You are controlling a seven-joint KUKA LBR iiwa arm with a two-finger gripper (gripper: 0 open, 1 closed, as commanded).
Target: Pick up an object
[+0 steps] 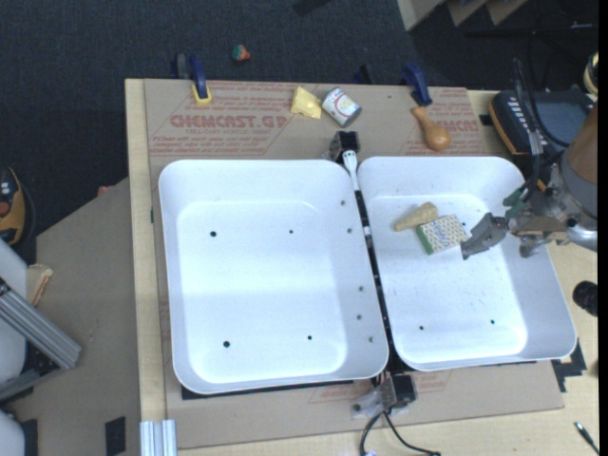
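We see the gripper (478,240) low over the right bin (532,335), its dark tip just beside a green-and-white patterned sponge (441,233); we cannot tell how it is set, and nothing shows in its grasp. A tan wedge (416,218) touches the sponge. The arm (570,212) reaches in from the right.

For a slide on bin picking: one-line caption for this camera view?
Gripper reaches into the right bin beside a speckled green block and tan wedge.
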